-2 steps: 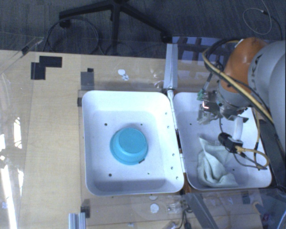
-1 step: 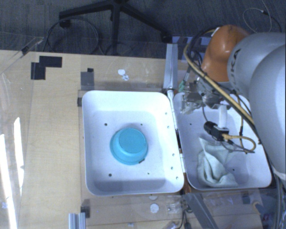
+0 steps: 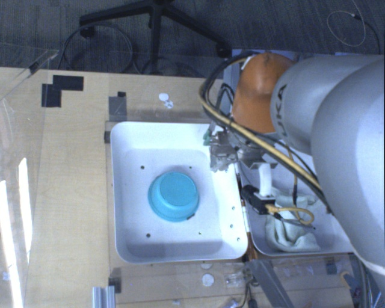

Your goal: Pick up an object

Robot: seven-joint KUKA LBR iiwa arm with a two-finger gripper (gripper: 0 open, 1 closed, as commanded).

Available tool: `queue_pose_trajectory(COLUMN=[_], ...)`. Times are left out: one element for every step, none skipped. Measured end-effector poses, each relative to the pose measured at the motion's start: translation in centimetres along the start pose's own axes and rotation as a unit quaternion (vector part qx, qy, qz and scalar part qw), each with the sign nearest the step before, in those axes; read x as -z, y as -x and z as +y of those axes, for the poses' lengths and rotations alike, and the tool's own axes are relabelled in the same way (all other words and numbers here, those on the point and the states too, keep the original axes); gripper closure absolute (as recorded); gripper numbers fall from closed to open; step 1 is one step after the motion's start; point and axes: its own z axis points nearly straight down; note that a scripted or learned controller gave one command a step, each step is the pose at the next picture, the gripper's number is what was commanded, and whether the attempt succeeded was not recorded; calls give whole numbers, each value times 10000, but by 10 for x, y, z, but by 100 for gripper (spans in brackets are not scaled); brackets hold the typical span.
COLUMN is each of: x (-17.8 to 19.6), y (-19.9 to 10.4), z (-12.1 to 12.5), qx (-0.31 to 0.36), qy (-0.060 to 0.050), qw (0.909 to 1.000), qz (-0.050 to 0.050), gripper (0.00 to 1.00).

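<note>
Nearest the camera, a small white disc (image 3: pixel 207 278) lies on the wooden bench (image 3: pixel 60 210), just in front of the left bin (image 3: pixel 132 243). Moving in, the blue bowl (image 3: pixel 174 195) sits about mid-floor in that bin, clear of all four walls. It looks flipped base-up, tho the angle makes that hard to confirm. Across the divide, the right bin (image 3: pixel 260 240) holds a crumpled white cloth (image 3: pixel 289 233), bunched toward the near-left corner and touching the wall there. Further back, the gripper (image 3: pixel 219 153) hangs over the left bin's far-right corner, right by the rim shared w/ the other bin and well apart from the bowl. Can't tell how far open it is, or whether it has hold of anything, since it's a dark metal cluster seen from above. Behind and to the right, the grey arm (image 3: pixel 337 120) looms large, covering much of the right bin, w/ its orange band (image 3: pixel 255 96) just beyond the gripper. Farther still, black tape marks (image 3: pixel 60 89) sit on the bench's far-left area, and another small white disc (image 3: pixel 163 97) lies past the left bin's back wall. At the very back, the black legs of a stand (image 3: pixel 157 18) spread over dark carpet.
</note>
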Motion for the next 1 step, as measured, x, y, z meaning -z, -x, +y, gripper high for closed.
queue_pose_trajectory(x=[19], y=[87], z=[59], qx=[-789], qy=[-3], qw=[9969], qz=[-11], gripper=[100])
